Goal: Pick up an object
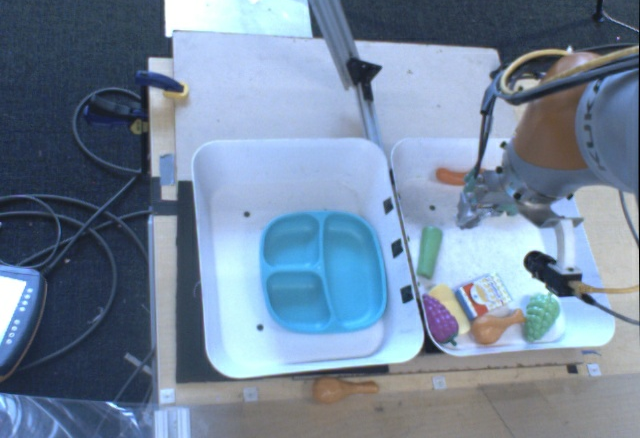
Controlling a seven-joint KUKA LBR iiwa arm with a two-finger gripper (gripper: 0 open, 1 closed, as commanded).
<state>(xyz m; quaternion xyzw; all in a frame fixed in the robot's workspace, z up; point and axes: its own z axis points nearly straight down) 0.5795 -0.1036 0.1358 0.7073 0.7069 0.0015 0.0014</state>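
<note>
Bench [300,86]: pale board filling the centre of the frame, bearing both bins; a blue and yellow clamp [160,83] at its upper left edge presumably fixed it in place.

Left bin [220,226]: large white tray, centre of frame. It held one item, so it likely served as the drop side.

Right bin [410,161]: white tray at centre right, holding all the small pieces, hence probably the side to pick from.

Arm [590,126]: grey, with an orange band, entering from the right edge and bent down over the right bin's upper half.

Blue plate [325,271]: three-compartment dish, flat in the left bin's lower middle.

Gripper [470,216]: pointed down in the right bin, just below the orange carrot; whether its jaws stood apart or together could not be told, and nothing was seen between them.

Candidate objects, right bin:
- Green cylinder [430,251], lying alone left of centre, well apart from the rest and so probably the easiest take.
- Orange carrot [450,176], against the upper wall, nearest the gripper.
- Purple grapes [440,318], yellow block [450,304], printed box [487,294], tan drumstick [495,328], green grapes [543,316]: crowded together along the lower wall, touching or nearly so.

Stray: tan pear-shaped toy [345,389] on the bench below the left bin, outside both bins.
</note>
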